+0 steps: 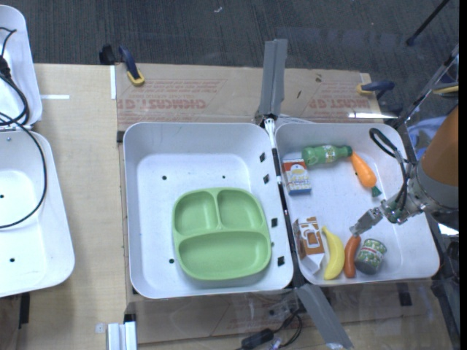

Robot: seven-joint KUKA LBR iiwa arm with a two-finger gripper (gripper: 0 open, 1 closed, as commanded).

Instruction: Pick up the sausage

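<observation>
The arm enters from the right edge, and most of it is cut off there; a part of the orange band and the grey wrist can be seen. The gripper (363, 224) is small and partly blurred, and it is low over the right bin (416, 267). One grey finger (367, 219) points down and to the left, toward the sausage (351, 256). The second finger cannot be made out, so I cannot tell if the fingers are spread or pressed together. Nothing is visible between them.

The sausage is a short, smooth, red-brown cylinder with rounded ends. It lies near the front wall of the right bin, and the gripper tip is just above its upper end. A yellow curved banana (333, 253) lies just beside the sausage on its left, perhaps touching. A small round can (371, 256) with a greenish label is just beside it on the right. A small box (309, 238), brown and white, lies left of the banana. Further back from the sausage are an orange carrot (363, 171), a green bottle (326, 154) lying on its side, and a red and white carton (295, 176).

Far left of the sausage, in the left bin (142, 195), there is a green plastic plate (221, 234) with three compartments and rounded corners.
</observation>
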